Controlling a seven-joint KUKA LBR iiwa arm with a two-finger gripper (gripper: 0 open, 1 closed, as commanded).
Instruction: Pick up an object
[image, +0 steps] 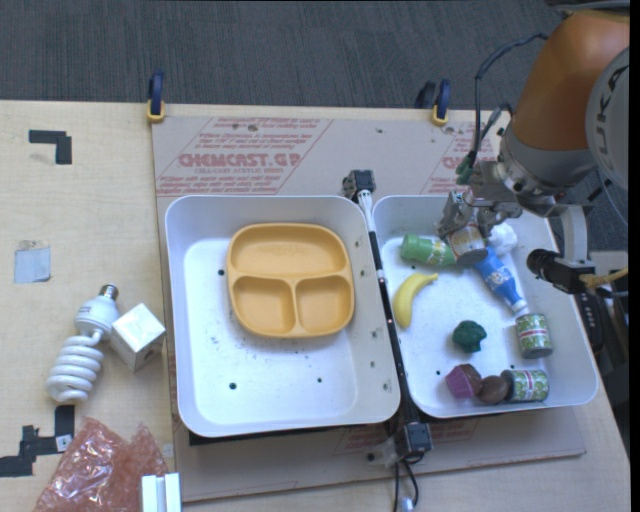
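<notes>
Orange tray (291, 279) in left bin (200, 380); banana (410, 297), broccoli (468, 335) in right bin (575, 385).

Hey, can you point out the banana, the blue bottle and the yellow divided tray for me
banana (411, 297): camera view, middle of its curved body, right bin.
blue bottle (499, 278): camera view, middle of its blue body, right bin.
yellow divided tray (290, 247): camera view, floor of its large top compartment, left bin.

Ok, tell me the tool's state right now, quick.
Tool: over the right white bin, right above the green bottle and blue-and-white bottle; open or closed cannot be told, no hold visible.
</notes>
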